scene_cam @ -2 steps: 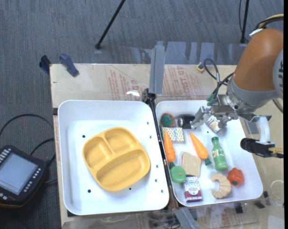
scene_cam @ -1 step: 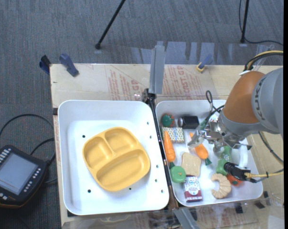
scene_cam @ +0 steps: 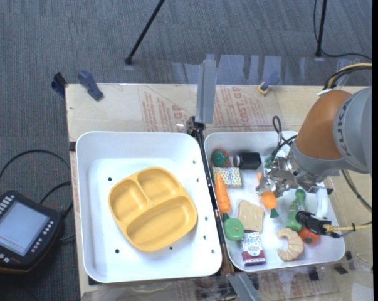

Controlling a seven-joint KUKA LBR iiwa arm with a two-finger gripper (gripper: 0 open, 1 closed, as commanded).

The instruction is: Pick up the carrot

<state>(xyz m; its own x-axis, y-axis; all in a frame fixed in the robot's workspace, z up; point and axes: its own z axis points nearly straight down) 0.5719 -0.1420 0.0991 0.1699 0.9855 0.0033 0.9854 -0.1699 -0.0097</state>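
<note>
The carrot (scene_cam: 222, 194) is a long orange piece lying lengthwise along the left wall of the right bin (scene_cam: 336, 248), beside a checkered packet (scene_cam: 230, 176). My gripper (scene_cam: 273, 184) hangs over the middle of that bin, roughly 80 px right of the carrot and apart from it. A small round orange item (scene_cam: 268, 200) sits directly under the gripper's tip; whether it is gripped or just lying there I cannot tell. The arm's grey and orange wrist (scene_cam: 323, 137) comes in from the right.
The right bin also holds a bread slice (scene_cam: 251, 215), a green round item (scene_cam: 233, 229), a red carton (scene_cam: 253, 248), a croissant (scene_cam: 290, 244), a green bottle (scene_cam: 295, 209), a black can (scene_cam: 247, 160). A yellow divided plate (scene_cam: 153, 207) lies in the left bin (scene_cam: 91, 162).
</note>
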